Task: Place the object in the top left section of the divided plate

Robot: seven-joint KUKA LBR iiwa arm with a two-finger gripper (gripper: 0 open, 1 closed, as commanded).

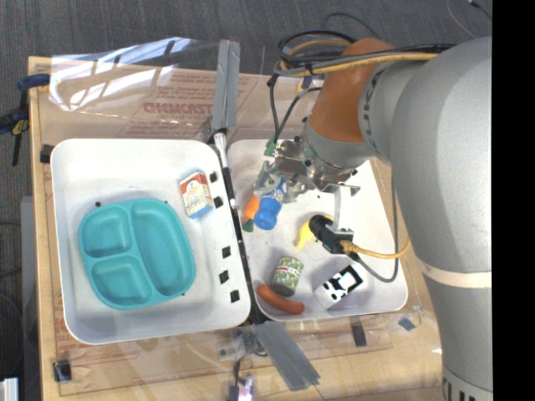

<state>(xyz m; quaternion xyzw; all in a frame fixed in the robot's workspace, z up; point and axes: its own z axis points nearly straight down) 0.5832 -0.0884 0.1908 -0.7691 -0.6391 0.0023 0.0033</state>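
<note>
— Two bins on the bench [125,90]; where is the end effector [280,182]?
— Low in the right bin [380,224], directly above a blue cylinder [267,214] (grip impossible to tell).
— And the divided plate [138,253]?
— Well to its left, in the left bin [75,161]; a small carton [195,195] lies between them.

We see a brown bench [125,98], two white bins side by side on it, the left bin [71,307] at nine o'clock, the right bin [380,215] toward three, clear plastic sheet [125,69] at eleven o'clock.
</note>
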